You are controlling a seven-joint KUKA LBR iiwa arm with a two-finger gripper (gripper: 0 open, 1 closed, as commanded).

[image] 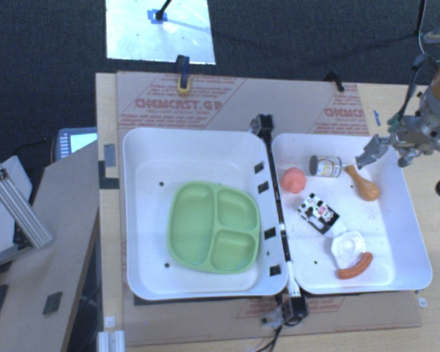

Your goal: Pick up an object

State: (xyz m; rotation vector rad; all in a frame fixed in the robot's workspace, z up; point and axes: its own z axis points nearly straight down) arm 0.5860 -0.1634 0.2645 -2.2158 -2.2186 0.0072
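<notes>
The right bin (407, 226) holds a pink ball (294, 180), a small tin lying on its side (325, 167), an orange drumstick-shaped toy (364, 184), a black-and-white dotted box (317, 213), a white cup (347, 245) and an orange sausage (353, 265). My gripper (383, 159) hangs over the bin's far right corner, just above and right of the drumstick toy. Its fingers stand open with nothing between them.
The left bin (143, 196) contains a green divided plate (214, 226). A black divider with clips (273, 204) runs between the bins. The bench top lies beyond the bins, with a yellow clamp (183, 85) at its far edge.
</notes>
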